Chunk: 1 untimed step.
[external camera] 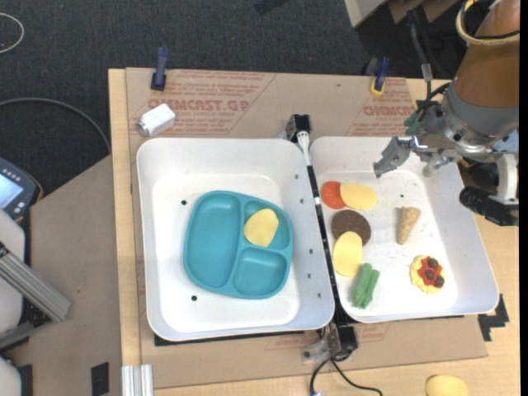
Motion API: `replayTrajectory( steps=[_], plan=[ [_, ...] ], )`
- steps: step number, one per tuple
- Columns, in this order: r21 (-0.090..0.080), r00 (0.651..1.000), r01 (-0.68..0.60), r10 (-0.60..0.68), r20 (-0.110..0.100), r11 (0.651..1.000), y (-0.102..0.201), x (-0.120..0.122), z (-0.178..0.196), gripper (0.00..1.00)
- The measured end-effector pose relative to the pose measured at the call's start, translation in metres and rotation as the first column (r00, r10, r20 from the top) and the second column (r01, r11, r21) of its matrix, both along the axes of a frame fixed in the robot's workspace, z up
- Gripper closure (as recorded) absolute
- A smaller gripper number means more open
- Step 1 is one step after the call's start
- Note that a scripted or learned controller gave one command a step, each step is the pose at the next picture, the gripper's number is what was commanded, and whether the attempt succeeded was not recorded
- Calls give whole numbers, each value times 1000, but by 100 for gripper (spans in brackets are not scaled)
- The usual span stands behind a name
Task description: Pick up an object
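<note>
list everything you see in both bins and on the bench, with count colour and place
bins: 2, white, side by side on the bench
tray: 1, teal, left bin
yellow pieces: 3, one on the tray, two in the right bin
orange disc: 1, right bin, upper left
brown disc: 1, right bin
green piece: 1, right bin, near edge
tan cone: 1, right bin
pizza piece: 1, yellow and red, right bin
clamps: 2, blue, bench's far edge
gripper: 1, grey, over right bin's far side
</note>
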<state>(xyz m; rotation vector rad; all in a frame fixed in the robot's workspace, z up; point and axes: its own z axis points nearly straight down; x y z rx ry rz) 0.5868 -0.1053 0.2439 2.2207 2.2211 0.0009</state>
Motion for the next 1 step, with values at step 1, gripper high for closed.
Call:
replayTrajectory(
  steps=[1],
  plan=[
    [1,1000,11,-11,-13,1000,-66,-105,-57,0]
  ],
)
